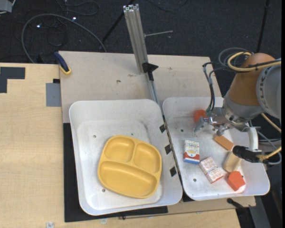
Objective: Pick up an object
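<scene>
Yellow tray (129,166) fills left bin (80,127); cartons (192,152) crowd right bin (173,108).

Bench (104,75) bears two white bins side by side: left bin (80,127), right bin (180,113).

Rt bin: carton (192,152), pink box (212,169), orange block (236,180), tan blocks (231,163), red ball (200,114).

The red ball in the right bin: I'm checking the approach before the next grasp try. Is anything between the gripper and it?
Nothing visible. The red ball lies just left of the gripper, with bare bin floor around it.
</scene>
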Action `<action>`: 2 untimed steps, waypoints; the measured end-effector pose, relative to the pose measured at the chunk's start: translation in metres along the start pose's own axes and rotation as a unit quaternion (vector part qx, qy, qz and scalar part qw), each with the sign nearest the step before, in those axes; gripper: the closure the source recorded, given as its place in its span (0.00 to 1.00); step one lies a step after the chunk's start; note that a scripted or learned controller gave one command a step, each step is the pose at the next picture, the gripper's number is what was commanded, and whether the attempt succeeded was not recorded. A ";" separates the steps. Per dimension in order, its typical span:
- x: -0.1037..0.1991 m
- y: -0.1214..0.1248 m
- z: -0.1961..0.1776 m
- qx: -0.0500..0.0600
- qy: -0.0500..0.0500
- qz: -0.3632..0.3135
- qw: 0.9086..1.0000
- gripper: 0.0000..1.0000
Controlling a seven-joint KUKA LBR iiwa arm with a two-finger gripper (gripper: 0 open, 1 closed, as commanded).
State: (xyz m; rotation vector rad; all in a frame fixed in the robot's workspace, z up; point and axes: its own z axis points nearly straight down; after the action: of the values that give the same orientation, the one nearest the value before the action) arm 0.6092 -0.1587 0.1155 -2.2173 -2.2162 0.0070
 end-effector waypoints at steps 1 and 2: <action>-0.001 0.001 -0.013 -0.001 0.000 0.001 1.000 1.00; 0.004 -0.002 -0.074 -0.005 -0.001 -0.001 1.000 1.00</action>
State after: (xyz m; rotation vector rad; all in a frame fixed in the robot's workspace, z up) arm 0.6082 -0.1548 0.1895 -2.2215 -2.2241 -0.0020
